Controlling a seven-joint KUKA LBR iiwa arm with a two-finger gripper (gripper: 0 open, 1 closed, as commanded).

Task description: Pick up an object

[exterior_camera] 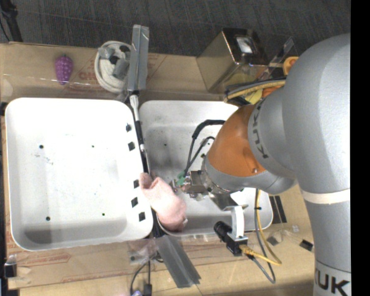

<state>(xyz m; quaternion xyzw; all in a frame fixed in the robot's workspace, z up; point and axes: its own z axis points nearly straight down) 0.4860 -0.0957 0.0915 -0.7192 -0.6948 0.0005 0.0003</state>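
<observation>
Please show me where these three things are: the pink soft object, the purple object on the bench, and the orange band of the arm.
pink soft object (164,206), camera view, on its rounded middle.
purple object (63,68), camera view, on its centre.
orange band (234,147), camera view, on the middle of its orange surface.

The grey arm (314,116) comes in over the right edge of the worktop, its thick upper link bulking large along that side and running down toward the near right corner. It bends inward at the orange band (234,150) above the wrist, which points leftward and down. Below the band the wrist narrows to the end effector (188,185), low over the middle of the worktop toward its near edge, with black cables looping beside it.
</observation>
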